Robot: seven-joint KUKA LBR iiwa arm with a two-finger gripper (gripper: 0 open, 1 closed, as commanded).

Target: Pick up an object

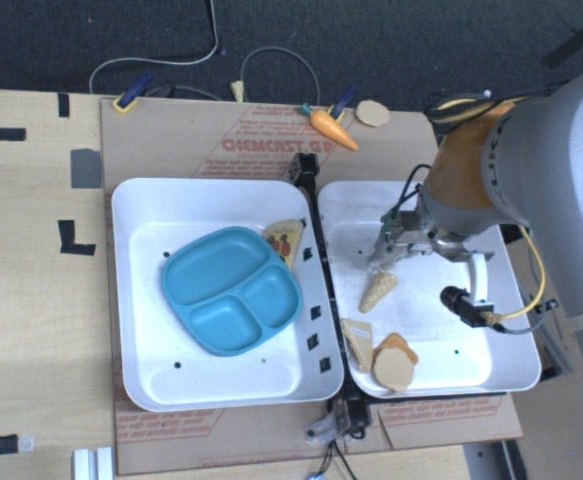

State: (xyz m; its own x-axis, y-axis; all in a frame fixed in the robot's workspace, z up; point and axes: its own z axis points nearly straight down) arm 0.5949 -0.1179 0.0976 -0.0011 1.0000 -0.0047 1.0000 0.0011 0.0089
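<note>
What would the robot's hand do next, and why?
Probably sink a little lower onto the pale cone-shaped piece in the right bin. The hand hangs just above that piece's upper end, so it looks like the closest thing to take. The round bread-like piece lies farther off, near the bin's front edge. Whether the hand touches the cone yet is unclear.

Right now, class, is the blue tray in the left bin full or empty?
Empty: all three compartments of the blue tray show bare blue plastic. It lies flat in the left bin.
</note>
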